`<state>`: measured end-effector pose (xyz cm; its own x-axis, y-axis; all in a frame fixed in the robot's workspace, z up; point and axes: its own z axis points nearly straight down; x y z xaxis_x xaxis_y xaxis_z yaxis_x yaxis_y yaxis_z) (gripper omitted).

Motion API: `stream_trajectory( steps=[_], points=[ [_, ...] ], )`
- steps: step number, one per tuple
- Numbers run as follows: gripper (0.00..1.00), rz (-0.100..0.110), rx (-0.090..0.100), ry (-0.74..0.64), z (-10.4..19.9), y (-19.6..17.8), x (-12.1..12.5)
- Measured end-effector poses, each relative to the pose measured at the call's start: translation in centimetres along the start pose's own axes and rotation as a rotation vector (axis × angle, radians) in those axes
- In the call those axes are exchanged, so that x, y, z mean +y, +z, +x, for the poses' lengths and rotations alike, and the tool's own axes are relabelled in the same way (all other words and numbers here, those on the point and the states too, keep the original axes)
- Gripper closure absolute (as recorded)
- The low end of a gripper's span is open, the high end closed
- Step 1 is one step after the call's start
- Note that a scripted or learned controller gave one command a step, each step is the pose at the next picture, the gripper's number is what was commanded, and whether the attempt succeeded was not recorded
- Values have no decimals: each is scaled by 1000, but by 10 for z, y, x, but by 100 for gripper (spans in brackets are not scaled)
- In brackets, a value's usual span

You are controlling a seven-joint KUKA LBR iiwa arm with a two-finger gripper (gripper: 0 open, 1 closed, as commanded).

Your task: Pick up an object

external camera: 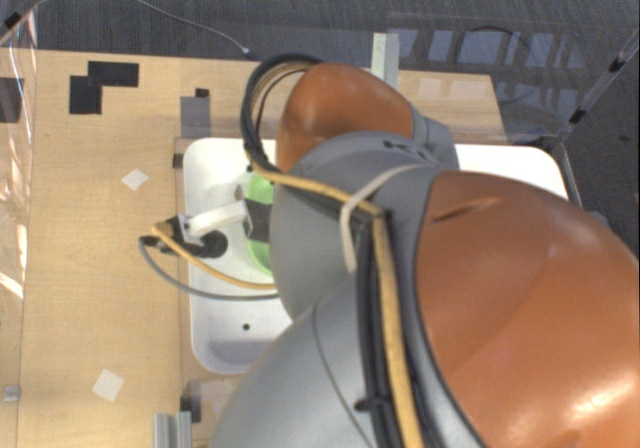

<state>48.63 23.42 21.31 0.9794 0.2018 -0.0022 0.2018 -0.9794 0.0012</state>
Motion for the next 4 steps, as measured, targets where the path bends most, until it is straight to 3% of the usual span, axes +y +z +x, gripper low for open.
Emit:
stream_trajectory(
  steps=[1, 2, 3, 4],
  points=[
    [100, 1, 5, -275, 1, -68, -1],
    [100, 0, 1, -75, 0, -16, 0],
    [100, 1, 2, -30, 0, 3, 0],
    [100, 1, 5, -413, 1, -48, 0]
  ],
)
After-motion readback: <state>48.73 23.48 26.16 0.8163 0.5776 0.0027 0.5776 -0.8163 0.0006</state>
